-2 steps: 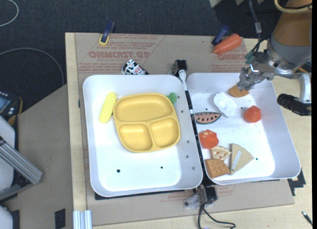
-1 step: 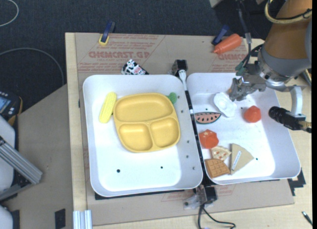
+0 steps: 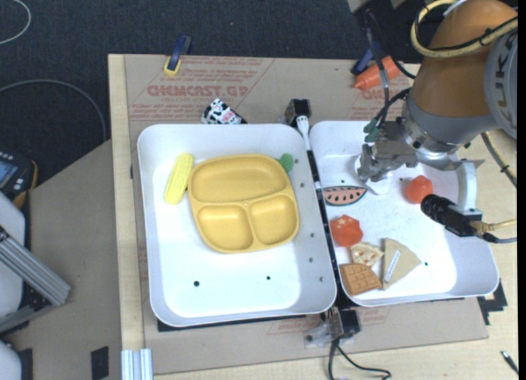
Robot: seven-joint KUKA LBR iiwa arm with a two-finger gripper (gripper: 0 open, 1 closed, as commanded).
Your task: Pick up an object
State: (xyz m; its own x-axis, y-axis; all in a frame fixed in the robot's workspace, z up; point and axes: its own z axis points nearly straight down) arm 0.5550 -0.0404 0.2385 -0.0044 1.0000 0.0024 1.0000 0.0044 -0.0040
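Plastic watermelon slice (image 3: pixel 343 196) looked light, stiff and slick — best pinched across its flat faces; gripper (image 3: pixel 372 174) hovered just beside it — spread or closed, I couldn't tell.

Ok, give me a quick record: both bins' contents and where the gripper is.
left bin: yellow divided tray, corn cob along its left side, green piece at its far right corner
right bin: watermelon slice, red piece, waffle square, tan wedge, orange-red ball
gripper: low over the right bin, by the watermelon slice
held object: cannot tell
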